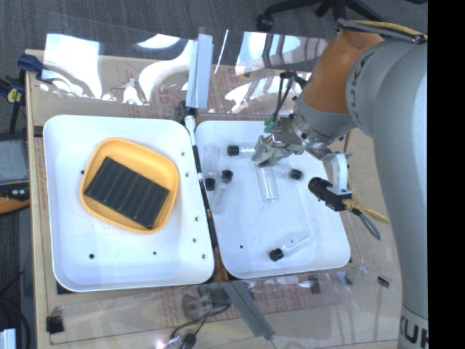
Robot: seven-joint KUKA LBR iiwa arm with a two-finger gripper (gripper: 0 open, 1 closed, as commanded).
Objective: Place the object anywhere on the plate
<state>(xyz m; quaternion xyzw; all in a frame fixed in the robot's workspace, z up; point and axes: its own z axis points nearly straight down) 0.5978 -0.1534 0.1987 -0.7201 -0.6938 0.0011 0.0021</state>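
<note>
Arm (378,93) comes in over the right bin (330,257), wrist low above its upper half. Left bin (65,260) carries the yellow plate (166,167), and a dark ribbed slab (126,190) lies flat across most of that plate.

Gripper (267,153) sits well off the plate, across the divider between the bins. Can't tell whether the jaws are spread or pressed together; the tips blur into the clutter under them.

Task's thing, my guess: one of the clear vials. One vial (268,184) lies just below the gripper, body clear, far from the plate. A second capped vial (288,246) lies lower in the same bin, also far from the plate. Small black caps (232,150) are scattered between the gripper and the divider.

Handling judgement: light, stiff, smooth and round, so it will roll and slip. Take it across the barrel at mid-length, jaws square to its axis. Probably brittle if squeezed hard.

Surface: glossy white bin floor, low friction. Free plate area is limited to the rim around the slab, or on top of it. Counter (305,311) around the bins is clear sheet with glare; floor beyond is dark carpet.
</note>
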